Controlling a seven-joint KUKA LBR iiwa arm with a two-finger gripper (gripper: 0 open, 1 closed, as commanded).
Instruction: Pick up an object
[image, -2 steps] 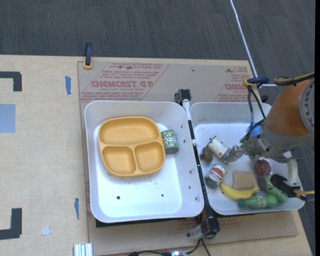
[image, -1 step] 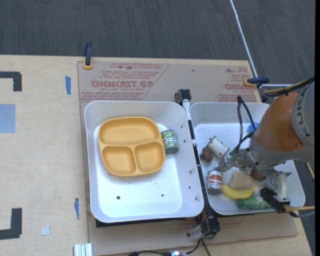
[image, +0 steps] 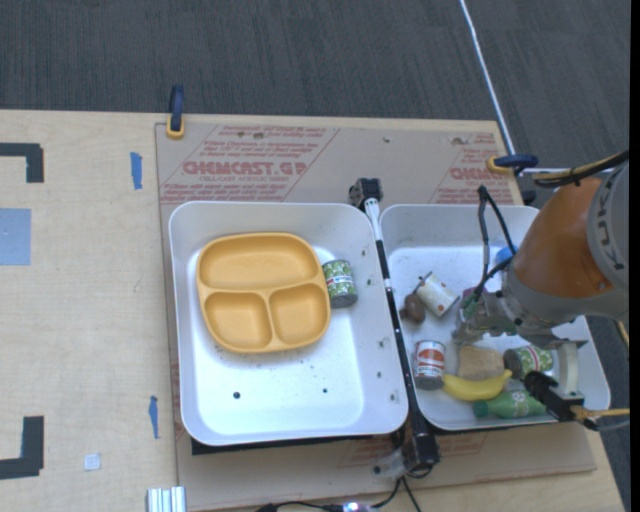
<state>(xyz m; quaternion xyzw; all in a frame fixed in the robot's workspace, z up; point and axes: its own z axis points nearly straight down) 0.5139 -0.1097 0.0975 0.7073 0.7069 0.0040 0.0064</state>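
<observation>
Camera view: gripper (image: 478, 322), finger state indiscernible, low over right bin (image: 597, 372), banana (image: 474, 385) just below it; approach step, descent and closing apparently next.

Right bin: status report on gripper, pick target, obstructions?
Gripper low in right bin, fingers hidden by wrist. Nothing seen held. Banana, red can, green bottle crowded close below it.
</observation>
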